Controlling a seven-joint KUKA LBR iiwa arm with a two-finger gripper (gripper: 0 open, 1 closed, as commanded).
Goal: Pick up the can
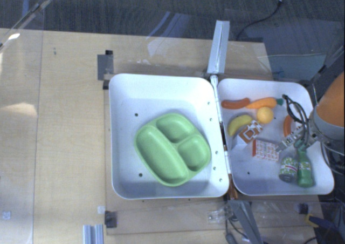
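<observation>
The small green-labelled metal can stood in the lower right corner of the right-hand shallow white bin, touching a green bottle on its right. The gripper hovered just above it in the frame, so the can lay directly below and slightly left, long axis roughly upright. Whether the fingers were spread or closed could not be told. One can, one bottle, two bins on the worktop.

We find a divided plate in the left bin; the can stands near-right in the right bin, beside a bottle.
</observation>
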